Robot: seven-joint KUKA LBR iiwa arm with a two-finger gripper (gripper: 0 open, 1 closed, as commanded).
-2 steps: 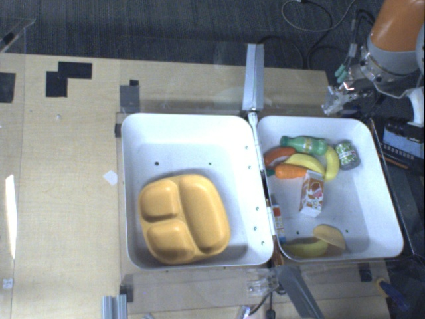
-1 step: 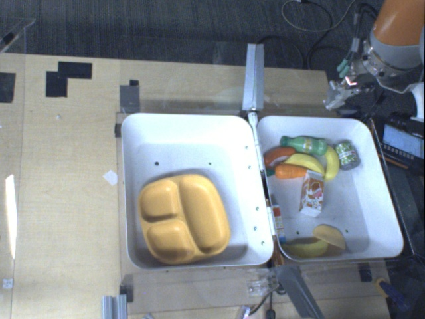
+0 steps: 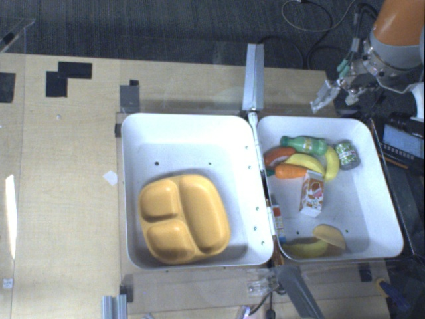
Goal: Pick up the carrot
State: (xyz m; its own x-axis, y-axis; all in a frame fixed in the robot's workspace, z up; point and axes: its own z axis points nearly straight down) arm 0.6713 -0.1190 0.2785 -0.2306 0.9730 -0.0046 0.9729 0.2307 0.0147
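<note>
Hand (image 3: pixel 330 96) above carrot (image 3: pixel 290 172) bin (image 3: pixel 372 198).

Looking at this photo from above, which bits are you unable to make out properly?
- Gripper, camera view: small and pale above the right bin; I cannot tell how it is set.
- Arm: cut off by the top and right edges.
- Carrot: its upper side is tucked under a banana.
- Carton: print too small to read.
- Can: label too blurred to read.
</note>
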